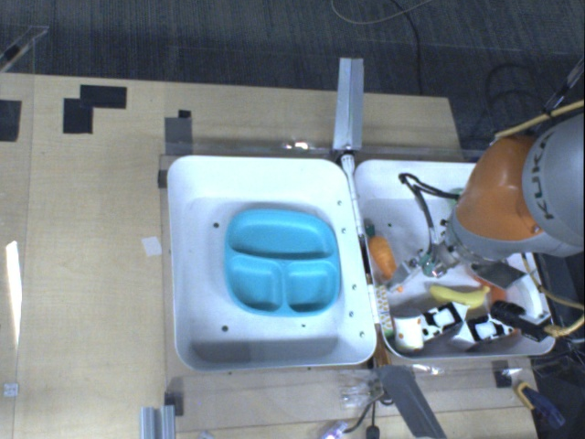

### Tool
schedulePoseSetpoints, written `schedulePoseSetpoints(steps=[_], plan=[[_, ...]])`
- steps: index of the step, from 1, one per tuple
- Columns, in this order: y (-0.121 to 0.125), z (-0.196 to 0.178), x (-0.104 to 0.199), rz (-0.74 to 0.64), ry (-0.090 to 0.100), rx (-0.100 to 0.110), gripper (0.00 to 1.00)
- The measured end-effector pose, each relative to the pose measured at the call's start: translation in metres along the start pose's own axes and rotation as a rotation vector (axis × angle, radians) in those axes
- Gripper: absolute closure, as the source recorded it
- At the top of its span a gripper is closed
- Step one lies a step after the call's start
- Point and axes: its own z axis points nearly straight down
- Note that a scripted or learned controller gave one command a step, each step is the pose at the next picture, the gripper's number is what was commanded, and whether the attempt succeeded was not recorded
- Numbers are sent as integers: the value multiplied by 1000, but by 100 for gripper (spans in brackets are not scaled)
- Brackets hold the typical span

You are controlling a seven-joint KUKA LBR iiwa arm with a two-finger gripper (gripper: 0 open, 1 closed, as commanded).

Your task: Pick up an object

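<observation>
Clutter in the right bin sits half hidden under the arm: a banana, an orange object, black-and-white pieces. Whether the gripper is released or clenched cannot be told. Left, a blue divided tray fills the other bin. Beyond, wooden bench, then dark carpet with a cable.

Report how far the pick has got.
Done: the arm has reached into the right bin. In hand: the gripper sits low among the clutter beside the orange object, above the banana; I cannot tell whether it holds anything. Left: a clear grasp and lift. The blue tray lies in the left bin.
</observation>
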Motion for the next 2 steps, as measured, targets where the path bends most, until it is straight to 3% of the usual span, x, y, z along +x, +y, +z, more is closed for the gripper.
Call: schedulePoseSetpoints(steps=[1,2], plan=[[4,-12,1,-1,-1,-7,100],[22,-113,15,62,3,7,100]])
